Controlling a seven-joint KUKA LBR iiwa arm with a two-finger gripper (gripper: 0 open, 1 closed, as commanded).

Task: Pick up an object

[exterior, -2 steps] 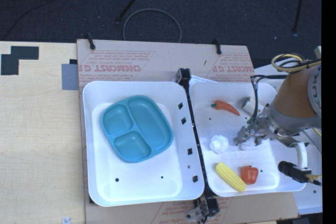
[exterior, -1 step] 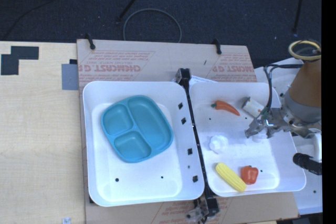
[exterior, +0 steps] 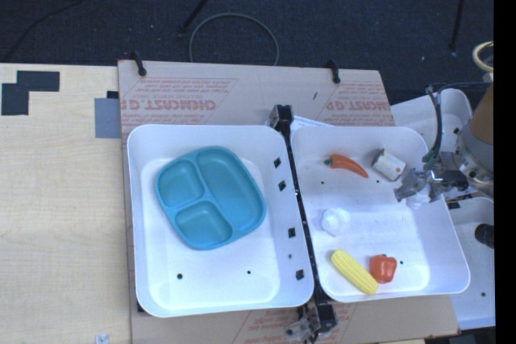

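Corn and red pepper lie untouched, well below the gripper; its opening cannot be told. Approach step is judged; descent over one object is needed.

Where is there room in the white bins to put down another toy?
Left white bin: bare floor below the blue divided plate. Right white bin: a bare patch between the white lump and the gripper. It is crowded around the yellow corn and red pepper.
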